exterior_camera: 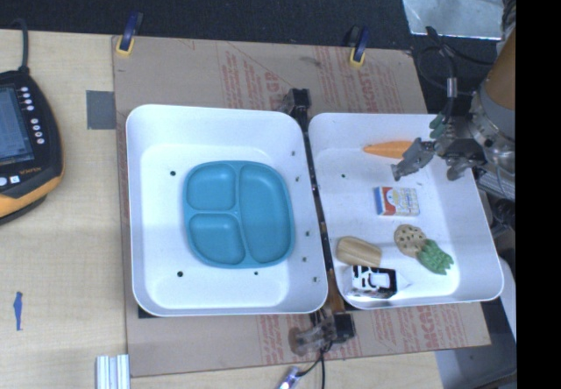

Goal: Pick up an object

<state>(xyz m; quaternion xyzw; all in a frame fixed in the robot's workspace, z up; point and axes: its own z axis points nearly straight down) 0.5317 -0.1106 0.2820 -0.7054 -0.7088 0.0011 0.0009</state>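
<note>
Looking from the near edge of the right bin (pixel 478 229), I see a black-and-white item (pixel 375 279) by the front wall, with a tan bread-like piece (pixel 358 250) just behind it. Beside that lie a round cookie (pixel 408 238) and a green leafy piece (pixel 436 257), touching each other. Farther back sits a small red, white and blue box (pixel 397 200), then an orange carrot (pixel 388 149) near the far wall. My tool (pixel 431 161) hangs over the bin's far right part, just beside the carrot's tip, fingers spread and gripping nothing. On the counter's left, the other bin (pixel 149 203) carries a blue divided plate (pixel 237 213).
</note>
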